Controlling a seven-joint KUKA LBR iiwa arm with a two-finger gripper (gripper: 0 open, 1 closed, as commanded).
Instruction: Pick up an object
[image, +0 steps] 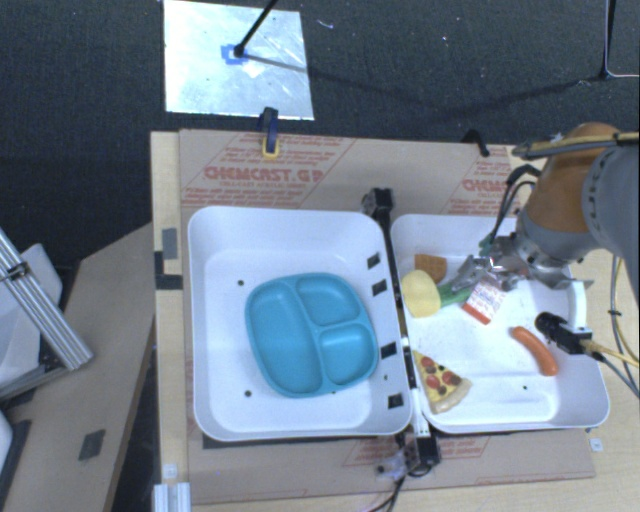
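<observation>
Nearest, at the front left corner of the shallow white plastic right bin (505, 392), lies a wedge-shaped toy pizza slice (440, 380) with a tan crust and red topping dotted with dark spots. Just behind it and toward the right wall rests a smooth orange sausage-shaped toy (535, 350), lying slantwise. In the matching white left bin (215, 300) sits a glossy turquoise plastic plate (310, 333), rounded at the corners and divided into three compartments. Farther back in the right bin, a small flat red-and-white packet (484, 301) lies tilted just under the gripper (470, 272); a slim green piece (452, 293) runs from there to a rounded, pale yellow lemon-like toy (420, 293) by the left wall. Whether the metal gripper is open or closed I cannot tell, and nothing is visibly held. Behind the lemon lies a flat brown toast-like square (431, 265). Both bins rest on a tan board printed in red letters (300, 170), with a yellow clamp (270, 140) on its far edge.
</observation>
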